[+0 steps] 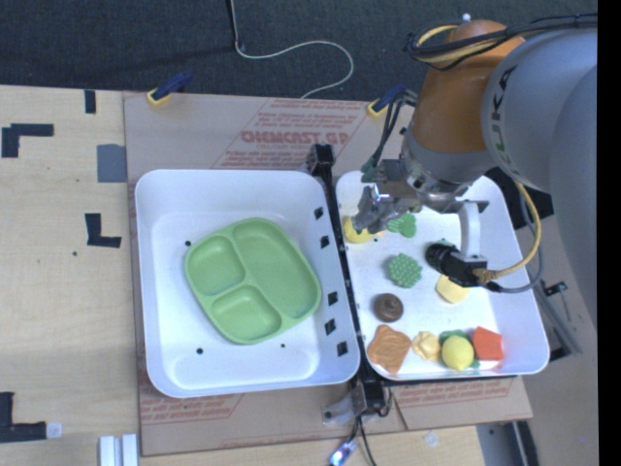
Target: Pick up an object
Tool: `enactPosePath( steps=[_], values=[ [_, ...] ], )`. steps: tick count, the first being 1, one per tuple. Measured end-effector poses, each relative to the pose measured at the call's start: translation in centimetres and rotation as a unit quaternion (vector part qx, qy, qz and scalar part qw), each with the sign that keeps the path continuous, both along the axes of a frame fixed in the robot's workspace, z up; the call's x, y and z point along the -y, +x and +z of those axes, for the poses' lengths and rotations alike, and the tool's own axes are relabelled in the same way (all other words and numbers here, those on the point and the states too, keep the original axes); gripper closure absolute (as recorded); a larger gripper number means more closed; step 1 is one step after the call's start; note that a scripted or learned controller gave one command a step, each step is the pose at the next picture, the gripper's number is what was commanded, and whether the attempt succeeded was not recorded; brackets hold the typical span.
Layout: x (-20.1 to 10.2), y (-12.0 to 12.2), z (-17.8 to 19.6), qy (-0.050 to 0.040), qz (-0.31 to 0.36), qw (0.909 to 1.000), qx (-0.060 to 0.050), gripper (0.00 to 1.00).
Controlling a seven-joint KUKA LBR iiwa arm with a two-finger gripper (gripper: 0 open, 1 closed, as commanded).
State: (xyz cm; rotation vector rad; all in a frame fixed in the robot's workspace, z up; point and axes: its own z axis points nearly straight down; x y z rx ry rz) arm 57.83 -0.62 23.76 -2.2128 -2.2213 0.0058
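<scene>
the grey arm (543, 95) reaches over the right bin (514, 362), its jaws low near that bin's far left corner; whether they pinch anything i cannot tell. the left bin (155, 202) holds a green divided plate (252, 280). the right bin holds a yellow piece (357, 231) beside the jaws, a green knobbly ball (405, 270), a brown donut (389, 307) and a lemon (457, 352).

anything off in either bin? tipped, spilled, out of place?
Nothing stands out. The green divided plate lies flat in the left bin, turned at an angle to its walls. The toy foods sit loose inside the right bin, none over the rim. The gripper is low over a yellow piece by the divider.
</scene>
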Motion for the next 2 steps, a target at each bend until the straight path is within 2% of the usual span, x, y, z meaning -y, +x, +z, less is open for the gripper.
enactPosePath(
  steps=[1, 2],
  values=[
    [0.5, -5.9, 16.5, -0.0002, -0.001, 0.9999, 0.011, 1.0],
    [-5.4, -7.7, 18.3, -0.0001, 0.002, 1.0, 0.004, 1.0]
  ],
)
